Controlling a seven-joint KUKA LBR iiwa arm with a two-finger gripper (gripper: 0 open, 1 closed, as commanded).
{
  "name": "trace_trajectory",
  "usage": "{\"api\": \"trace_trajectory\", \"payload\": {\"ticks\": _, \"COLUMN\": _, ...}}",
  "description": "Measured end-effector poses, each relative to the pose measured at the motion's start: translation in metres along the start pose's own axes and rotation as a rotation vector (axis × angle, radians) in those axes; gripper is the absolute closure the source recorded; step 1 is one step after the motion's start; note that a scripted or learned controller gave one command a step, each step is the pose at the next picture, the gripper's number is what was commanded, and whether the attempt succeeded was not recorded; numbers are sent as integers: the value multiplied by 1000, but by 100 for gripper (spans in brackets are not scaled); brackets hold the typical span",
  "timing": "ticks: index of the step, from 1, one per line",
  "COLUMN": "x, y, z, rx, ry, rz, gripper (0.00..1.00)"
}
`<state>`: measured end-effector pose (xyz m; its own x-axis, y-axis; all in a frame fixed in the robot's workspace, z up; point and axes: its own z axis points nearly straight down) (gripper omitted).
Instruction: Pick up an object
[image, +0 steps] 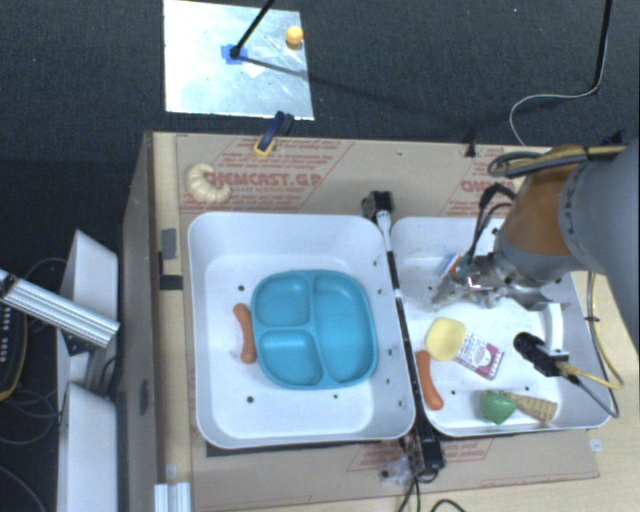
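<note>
My gripper hangs low over the back left part of the right bin, under the grey arm with its orange band. Just in front of it lies a yellow piece, with a pink and white carton to its right. An orange sausage lies along the bin's left wall. A green piece and a waffle cone sit at the front. I see nothing between the gripper's tips.
The left bin holds a blue divided plate and another orange sausage. On the cardboard behind the bins lie a cream curled piece and a blue and yellow tool.
</note>
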<state>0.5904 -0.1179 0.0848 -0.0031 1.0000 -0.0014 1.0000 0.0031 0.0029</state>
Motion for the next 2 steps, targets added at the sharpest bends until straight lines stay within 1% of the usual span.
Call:
{"api": "trace_trajectory", "payload": {"ticks": 1, "x": -1, "y": 43, "z": 0, "rx": 0, "ry": 1, "rz": -1, "gripper": 0}}
{"api": "trace_trajectory", "payload": {"ticks": 2, "x": -14, "y": 61, "z": -13, "rx": -1, "ry": 1, "rz": -2, "gripper": 0}}
